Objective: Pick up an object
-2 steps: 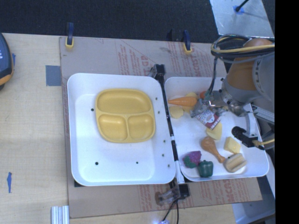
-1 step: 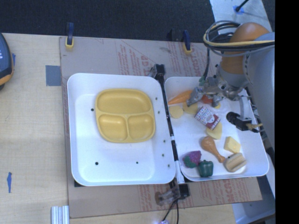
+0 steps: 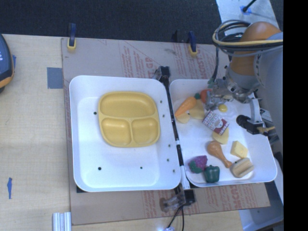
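Observation:
The right bin (image 3: 260,174) holds several toy foods: an orange carrot (image 3: 186,107), a small snack packet (image 3: 215,122), a chicken drumstick (image 3: 218,152), a yellow cheese wedge (image 3: 239,149), a bread roll (image 3: 242,167), a green pepper (image 3: 211,173) and purple grapes (image 3: 197,164). My gripper (image 3: 215,99) hangs low over the far part of this bin, just above the snack packet and right of the carrot. Something red and something yellow sit close by its tip. A yellow divided plate (image 3: 129,118) lies in the left bin (image 3: 86,172).
The arm's grey body and orange band (image 3: 257,32) fill the far right, over the right bin's back corner. Blue and yellow clamps (image 3: 71,36) hold the cardboard at the back edge. A dark device (image 3: 5,61) rests at the bench's left edge.

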Motion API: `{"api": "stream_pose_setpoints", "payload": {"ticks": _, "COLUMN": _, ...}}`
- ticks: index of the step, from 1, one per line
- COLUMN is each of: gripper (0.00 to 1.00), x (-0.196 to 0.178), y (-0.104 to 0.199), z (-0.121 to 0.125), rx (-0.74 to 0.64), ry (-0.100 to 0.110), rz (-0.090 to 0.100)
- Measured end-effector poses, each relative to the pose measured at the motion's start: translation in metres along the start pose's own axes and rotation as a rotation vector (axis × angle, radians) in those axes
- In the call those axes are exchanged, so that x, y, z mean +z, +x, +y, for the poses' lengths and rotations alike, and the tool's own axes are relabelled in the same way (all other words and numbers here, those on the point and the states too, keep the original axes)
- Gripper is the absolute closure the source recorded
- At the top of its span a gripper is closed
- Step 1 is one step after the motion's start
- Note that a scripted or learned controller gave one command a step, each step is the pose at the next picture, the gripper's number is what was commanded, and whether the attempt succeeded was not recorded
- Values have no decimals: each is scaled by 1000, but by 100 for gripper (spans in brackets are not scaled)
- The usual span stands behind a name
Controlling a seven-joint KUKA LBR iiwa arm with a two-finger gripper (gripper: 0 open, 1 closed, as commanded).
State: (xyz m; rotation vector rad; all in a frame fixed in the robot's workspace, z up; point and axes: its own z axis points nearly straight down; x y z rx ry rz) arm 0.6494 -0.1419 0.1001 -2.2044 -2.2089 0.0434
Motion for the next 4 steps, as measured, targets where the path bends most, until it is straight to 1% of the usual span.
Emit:
{"api": "stream_pose_setpoints", "payload": {"ticks": 1, "gripper": 0, "x": -2, "y": 1, "z": 2, "rx": -4, "ry": -6, "rz": -1}}
{"api": "stream_pose_setpoints", "payload": {"ticks": 2, "gripper": 0, "x": 8, "y": 15, "z": 7, "rx": -5, "ry": -29, "rz": 5}}
{"api": "stream_pose_setpoints", "payload": {"ticks": 3, "gripper": 100, "x": -2, "y": 15, "z": 6, "rx": -8, "ry": -25, "rz": 4}}
{"api": "stream_pose_setpoints", "payload": {"ticks": 4, "gripper": 100, "x": -97, "y": 139, "z": -53, "rx": -14, "ry": -37, "rz": 10}}
